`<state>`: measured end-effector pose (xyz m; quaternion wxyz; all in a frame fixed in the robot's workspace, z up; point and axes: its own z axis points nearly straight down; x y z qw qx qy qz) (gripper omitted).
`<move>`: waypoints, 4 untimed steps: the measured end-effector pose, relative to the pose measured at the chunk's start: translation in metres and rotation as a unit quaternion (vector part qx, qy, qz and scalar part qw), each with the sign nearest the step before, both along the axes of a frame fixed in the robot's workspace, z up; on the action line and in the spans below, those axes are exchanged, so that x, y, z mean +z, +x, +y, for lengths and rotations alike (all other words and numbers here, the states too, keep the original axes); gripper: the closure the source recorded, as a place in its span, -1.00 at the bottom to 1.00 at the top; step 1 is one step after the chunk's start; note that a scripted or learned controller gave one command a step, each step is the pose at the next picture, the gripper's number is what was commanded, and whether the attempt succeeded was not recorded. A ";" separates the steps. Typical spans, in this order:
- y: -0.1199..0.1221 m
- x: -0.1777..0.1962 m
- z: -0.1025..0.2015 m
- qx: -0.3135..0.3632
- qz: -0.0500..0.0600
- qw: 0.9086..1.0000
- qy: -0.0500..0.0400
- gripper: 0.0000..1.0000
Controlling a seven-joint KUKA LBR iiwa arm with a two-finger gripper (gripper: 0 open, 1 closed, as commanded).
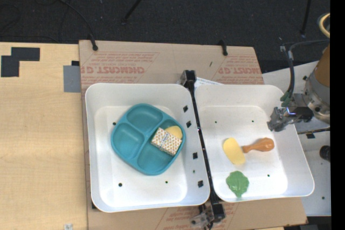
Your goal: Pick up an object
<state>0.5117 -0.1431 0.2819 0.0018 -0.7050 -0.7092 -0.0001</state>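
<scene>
— Noted: left bin (102,191) bearing teal divided plate (141,140), patterned block (166,141) on it. Right bin (302,183): yellow piece (234,151), brown piece (260,145), green piece (237,182).

— Gripper (277,120) at right bin's far-right wall (opening impossible to tell). Recommended: centre over one isolated item, green piece likeliest, then descend.

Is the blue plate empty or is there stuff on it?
Not empty. The blue plate holds a patterned packet and a yellow piece.

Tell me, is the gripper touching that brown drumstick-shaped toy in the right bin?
Apart. The camera view shows bare white bin floor between the gripper, up by the right bin's far right side, and the brown drumstick-shaped toy lying lower down beside the yellow piece.
</scene>
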 end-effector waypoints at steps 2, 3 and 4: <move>0.024 -0.027 0.110 -0.001 0.001 1.000 0.000 1.00; 0.026 -0.029 0.153 -0.001 0.001 1.000 -0.001 1.00; 0.028 -0.026 0.204 0.000 0.001 1.000 -0.001 1.00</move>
